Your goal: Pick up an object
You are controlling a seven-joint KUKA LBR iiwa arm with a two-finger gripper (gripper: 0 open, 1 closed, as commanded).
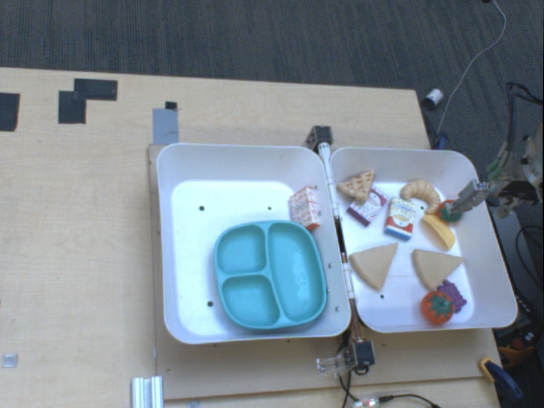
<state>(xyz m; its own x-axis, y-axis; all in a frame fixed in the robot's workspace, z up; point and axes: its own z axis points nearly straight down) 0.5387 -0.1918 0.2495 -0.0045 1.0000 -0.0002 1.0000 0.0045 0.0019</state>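
Observation:
The right bin (497,266) holds several toy foods: a pizza slice (357,183), a croissant (422,192), a purple packet (367,208), a small white and red carton (400,218), a banana (440,231), two tan wedges (374,264) (436,266), a red strawberry (436,308) and purple grapes (454,294). My gripper (459,206) reaches in over this bin's right rim, its tip just above the banana's upper end, next to something small and green. Nothing is visibly lifted.
The left bin (183,228) carries a teal divided plate (269,274) and a small pink and white carton (304,206) by the dividing wall. Cables and arm hardware (518,172) crowd the bench's right edge. Wooden bench top lies to the left.

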